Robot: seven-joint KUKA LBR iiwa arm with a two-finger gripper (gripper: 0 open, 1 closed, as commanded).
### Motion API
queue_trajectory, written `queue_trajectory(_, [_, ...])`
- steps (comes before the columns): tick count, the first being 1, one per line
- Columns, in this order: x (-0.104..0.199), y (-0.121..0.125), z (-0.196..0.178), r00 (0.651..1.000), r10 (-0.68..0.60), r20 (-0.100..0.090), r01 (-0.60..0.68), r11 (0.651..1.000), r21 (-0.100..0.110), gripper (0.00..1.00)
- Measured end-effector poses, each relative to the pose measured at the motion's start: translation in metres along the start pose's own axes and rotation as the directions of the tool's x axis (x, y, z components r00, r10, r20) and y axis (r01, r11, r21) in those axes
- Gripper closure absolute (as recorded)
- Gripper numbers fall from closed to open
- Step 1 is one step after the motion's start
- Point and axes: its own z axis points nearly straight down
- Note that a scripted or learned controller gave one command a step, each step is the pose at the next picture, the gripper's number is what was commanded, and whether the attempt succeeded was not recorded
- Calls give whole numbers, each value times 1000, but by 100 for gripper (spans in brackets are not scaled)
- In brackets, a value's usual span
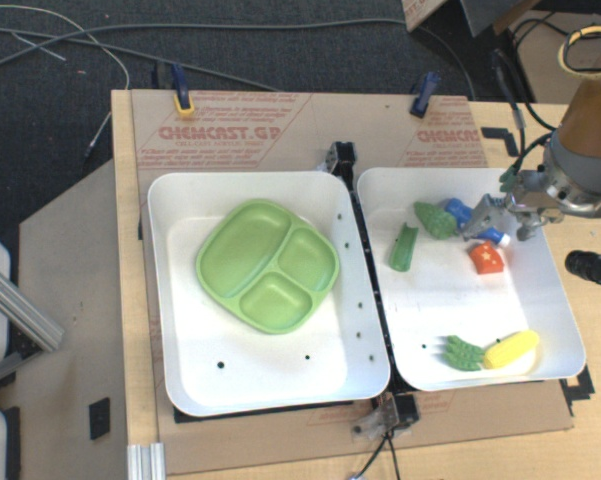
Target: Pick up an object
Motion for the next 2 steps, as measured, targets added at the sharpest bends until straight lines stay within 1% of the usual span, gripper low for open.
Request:
queue_trajectory(1, [0, 2, -5, 1000, -2, 2, 2, 1000, -10, 0])
queue_trajectory(2, [-5, 7, 58, 1000, -2, 0, 2, 1000, -3, 0])
